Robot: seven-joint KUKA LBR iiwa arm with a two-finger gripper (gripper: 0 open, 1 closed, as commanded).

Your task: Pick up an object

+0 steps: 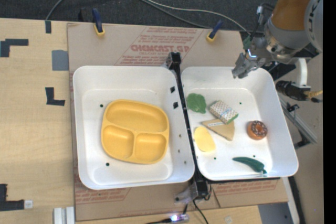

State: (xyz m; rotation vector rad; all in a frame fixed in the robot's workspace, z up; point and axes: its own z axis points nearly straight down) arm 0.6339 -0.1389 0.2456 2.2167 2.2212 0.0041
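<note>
One round brown doughnut (pixel 257 129) (pale-flecked top) lies flat.

Arm (pixel 296 2) cut by right edge

Doughnut (pixel 257 129), green leaf (pixel 197 103), perhaps a chilli (pixel 250 163), lie apart in the right bin (pixel 283 128).

Yellow tray (pixel 135 130); white bins (pixel 84 86); green leaf (pixel 197 103); brown donut (pixel 257 130); checkered block (pixel 222 110).
</note>
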